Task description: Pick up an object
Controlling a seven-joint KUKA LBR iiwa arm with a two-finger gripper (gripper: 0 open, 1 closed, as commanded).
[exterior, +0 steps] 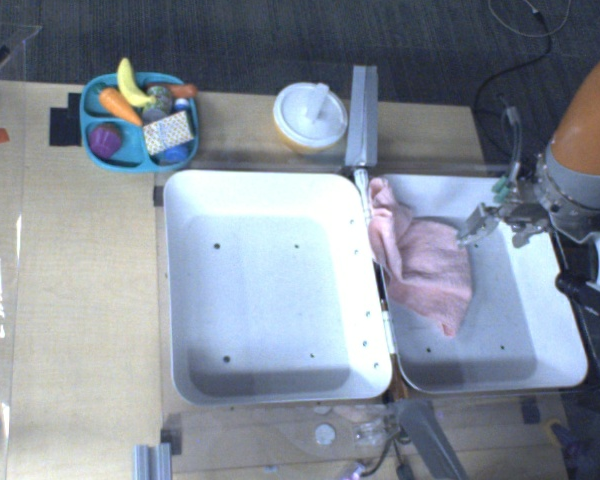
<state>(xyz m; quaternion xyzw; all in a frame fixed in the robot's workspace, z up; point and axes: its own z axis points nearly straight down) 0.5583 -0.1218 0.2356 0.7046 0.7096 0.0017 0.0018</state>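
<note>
Wooden bench (70,298) is seen w/ two white bins side by side; dark carpet behind. Arm (585,138) is reached in from the right, orange band above the wrist, wrist held over the right bin (540,358) near its back-right corner. Gripper (477,225) is pointed left & slightly down; whether it is wide or narrow can't be told. Pink cloth (425,268) is crumpled in the right bin's left half, draped vs. the divider side, its right edge just beside the gripper tip. Left bin (270,288) is beside it. Blue toy tray (138,123) & a white lidded cup (310,116) are set behind the bins.
</note>
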